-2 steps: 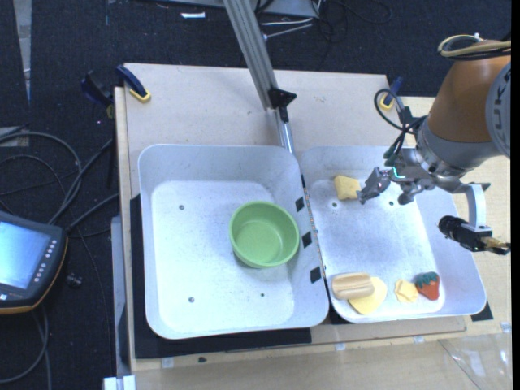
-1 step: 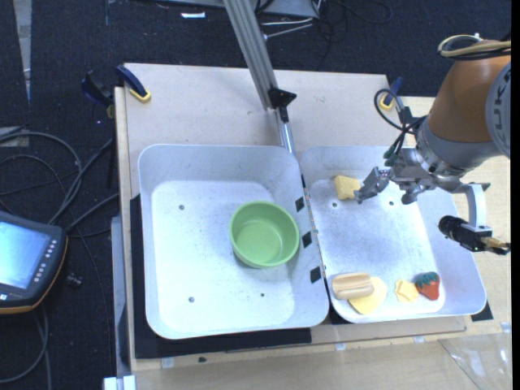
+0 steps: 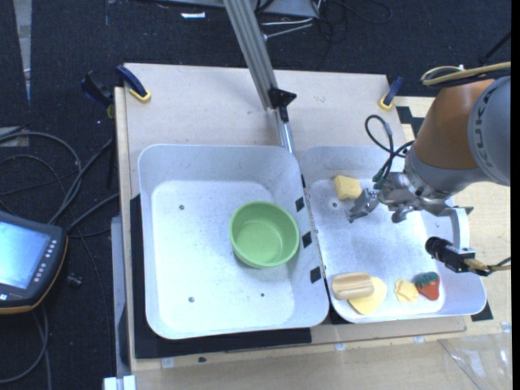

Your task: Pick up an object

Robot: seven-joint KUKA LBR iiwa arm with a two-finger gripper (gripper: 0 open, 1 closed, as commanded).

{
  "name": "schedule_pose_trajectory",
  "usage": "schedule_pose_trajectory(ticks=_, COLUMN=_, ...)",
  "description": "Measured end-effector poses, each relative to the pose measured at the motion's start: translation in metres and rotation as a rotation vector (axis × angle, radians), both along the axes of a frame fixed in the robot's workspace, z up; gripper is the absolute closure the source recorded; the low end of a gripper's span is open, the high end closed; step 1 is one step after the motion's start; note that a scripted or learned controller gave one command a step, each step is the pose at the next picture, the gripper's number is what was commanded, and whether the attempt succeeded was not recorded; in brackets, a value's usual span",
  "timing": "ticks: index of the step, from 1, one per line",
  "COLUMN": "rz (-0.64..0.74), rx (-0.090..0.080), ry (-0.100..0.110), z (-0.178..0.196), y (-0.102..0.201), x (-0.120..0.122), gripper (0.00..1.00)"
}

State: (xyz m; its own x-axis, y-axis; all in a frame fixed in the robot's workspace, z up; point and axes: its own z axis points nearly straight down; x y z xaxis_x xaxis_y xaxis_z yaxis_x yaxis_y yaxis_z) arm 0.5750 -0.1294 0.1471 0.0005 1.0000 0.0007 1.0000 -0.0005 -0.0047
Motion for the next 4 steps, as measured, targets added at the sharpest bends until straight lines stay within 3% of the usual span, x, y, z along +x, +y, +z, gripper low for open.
schedule_pose_trajectory(ticks=1, rz=0.001, rx=0.000, ry=0.000, z=-0.053, y=0.000, x=-0.001, gripper=0.00)
schedule_pose_trajectory(ticks=2, rz=0.000, rx=0.000, ry=-0.005, z=-0.040, y=0.000, x=0.000, gripper=1.00)
schedule_pose_trajectory(ticks=4, rz=0.001, rx=-0.001, ry=-0.007, z=0.048, y=0.005, x=0.012, gripper=1.00)
